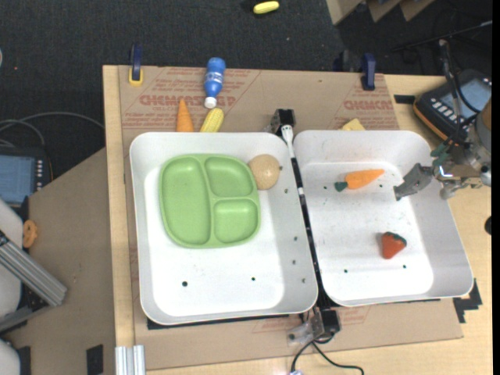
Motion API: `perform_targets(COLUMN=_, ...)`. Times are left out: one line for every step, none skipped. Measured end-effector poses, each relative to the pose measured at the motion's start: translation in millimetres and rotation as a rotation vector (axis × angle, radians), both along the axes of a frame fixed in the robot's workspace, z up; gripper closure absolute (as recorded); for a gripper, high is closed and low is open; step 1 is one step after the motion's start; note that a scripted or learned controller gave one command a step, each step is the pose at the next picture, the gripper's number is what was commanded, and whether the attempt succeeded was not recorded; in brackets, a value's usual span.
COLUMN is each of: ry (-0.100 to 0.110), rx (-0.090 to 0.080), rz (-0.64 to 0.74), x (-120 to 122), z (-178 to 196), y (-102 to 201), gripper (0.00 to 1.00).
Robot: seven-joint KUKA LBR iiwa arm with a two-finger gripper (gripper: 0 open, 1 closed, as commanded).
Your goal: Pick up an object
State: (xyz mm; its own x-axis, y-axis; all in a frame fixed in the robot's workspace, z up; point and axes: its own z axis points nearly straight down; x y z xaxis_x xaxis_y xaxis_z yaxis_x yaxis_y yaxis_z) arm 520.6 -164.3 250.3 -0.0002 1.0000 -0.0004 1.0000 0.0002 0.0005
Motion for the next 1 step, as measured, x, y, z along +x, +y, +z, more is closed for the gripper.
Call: perform_targets(ry=0.014, rx=0.005, rz=-0.006, x=-46.3, z=-148.0, y=-34.9, gripper=0.00)
